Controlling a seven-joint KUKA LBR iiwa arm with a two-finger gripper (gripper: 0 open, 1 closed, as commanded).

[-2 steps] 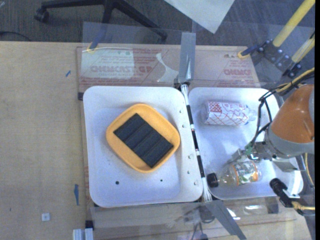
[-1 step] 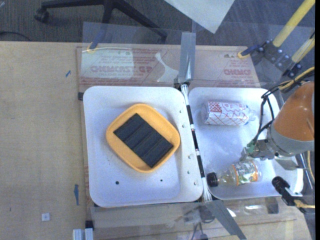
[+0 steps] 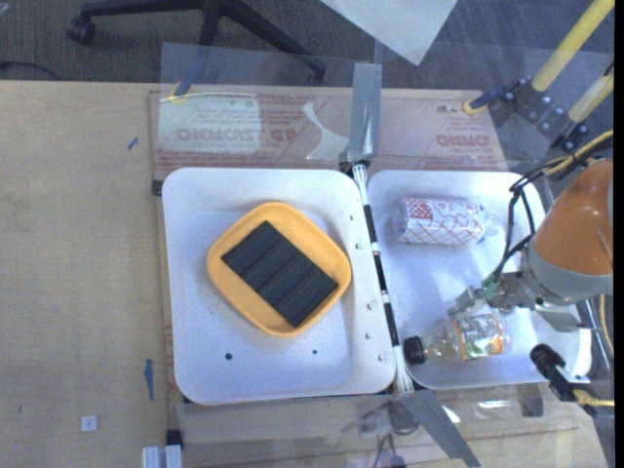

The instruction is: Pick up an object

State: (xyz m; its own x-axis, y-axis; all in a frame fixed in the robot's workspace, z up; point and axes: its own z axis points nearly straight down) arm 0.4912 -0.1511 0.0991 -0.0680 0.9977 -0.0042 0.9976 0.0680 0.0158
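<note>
A clear plastic bottle (image 3: 458, 341) with a black cap and an orange-green label lies on its side near the front of the right bin (image 3: 429, 281). A red-and-white patterned packet (image 3: 444, 220) lies at that bin's back. A yellow dish holding a black ribbed pad (image 3: 279, 267) sits in the left bin (image 3: 195, 291). My gripper (image 3: 480, 300) hangs low over the right bin, just above and right of the bottle's body, close to it or touching it. The arm's orange band and grey wrist (image 3: 575, 242) rise to its right.
A metal divider strip (image 3: 375, 271) runs between the two bins. Cables (image 3: 517, 232) loop beside the wrist over the right bin's right side. A black part (image 3: 551, 367) sticks out at the bin's front right corner. Wooden bench top spreads to the left.
</note>
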